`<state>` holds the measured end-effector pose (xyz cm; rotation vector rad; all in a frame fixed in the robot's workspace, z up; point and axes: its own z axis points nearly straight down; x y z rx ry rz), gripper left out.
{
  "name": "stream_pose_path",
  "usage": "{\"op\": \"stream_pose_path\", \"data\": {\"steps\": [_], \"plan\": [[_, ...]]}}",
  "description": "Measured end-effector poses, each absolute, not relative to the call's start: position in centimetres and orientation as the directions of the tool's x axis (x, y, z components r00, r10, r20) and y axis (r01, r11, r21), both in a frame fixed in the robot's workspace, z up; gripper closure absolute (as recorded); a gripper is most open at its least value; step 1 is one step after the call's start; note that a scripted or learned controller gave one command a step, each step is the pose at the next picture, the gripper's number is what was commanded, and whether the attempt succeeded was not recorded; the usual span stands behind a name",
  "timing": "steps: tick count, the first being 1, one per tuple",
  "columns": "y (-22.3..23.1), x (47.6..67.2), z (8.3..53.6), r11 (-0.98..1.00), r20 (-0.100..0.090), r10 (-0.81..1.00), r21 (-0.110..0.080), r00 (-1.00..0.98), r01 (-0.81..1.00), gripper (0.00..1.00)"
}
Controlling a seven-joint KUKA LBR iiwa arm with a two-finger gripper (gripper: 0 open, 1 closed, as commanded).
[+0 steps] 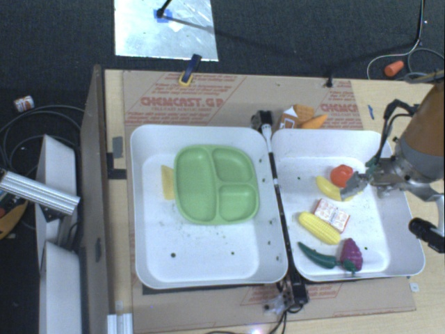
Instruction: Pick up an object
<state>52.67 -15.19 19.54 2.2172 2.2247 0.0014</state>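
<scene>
Tomato (341, 175) sits just beside the fingers (355, 184); arm (417, 148) reaches low from the right, grip state unclear.

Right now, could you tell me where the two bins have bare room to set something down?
Left bin: bare floor in front of the green plate. Right bin: bare back-left corner beside the tomato. Crowded from the gripper down to the corn and grapes.

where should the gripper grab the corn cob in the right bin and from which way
Grip the corn cob across its middle, coming straight down from above. It lies flat and slanted, so the fingers should close across its narrow width. The small box sits tight against its upper side and the green pepper lies just below, so side approaches look crowded.
</scene>
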Motion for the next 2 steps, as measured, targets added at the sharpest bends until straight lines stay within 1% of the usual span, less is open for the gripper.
{"op": "stream_pose_path", "data": {"steps": [1, 2], "plan": [[-15.4, 58.4, 7.9, 0.006, -0.001, 1.0, 0.003, -0.006, 1.0, 0.0], [-15.5, 58.3, 9.5, 0.004, 0.0, 1.0, 0.004, -0.004, 1.0, 1.0]]}}
